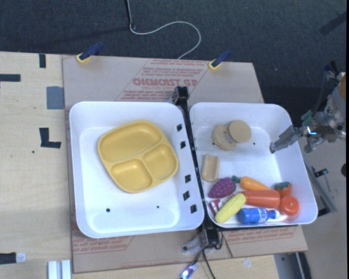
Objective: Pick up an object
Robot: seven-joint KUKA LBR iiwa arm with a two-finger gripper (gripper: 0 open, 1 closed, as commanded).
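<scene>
Tool (279,144) over right bin's (262,110) rim, toy food inside (bottom corner)

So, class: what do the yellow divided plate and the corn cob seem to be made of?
Yellow divided plate: probably moulded plastic, smooth and matt; one even colour with soft, rounded compartment edges. Corn cob: likely plastic toy food, slightly glossy; its yellow is uniform and bright, though the kernel detail is too small to judge.

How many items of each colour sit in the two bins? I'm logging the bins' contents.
Yellow: 2, divided plate, corn
Tan: 2, round stack, block
Purple: 1, grapes
Orange: 1, carrot
Red: 2, sausage, tomato
Blue: 1, bottle
Total: 9
</scene>
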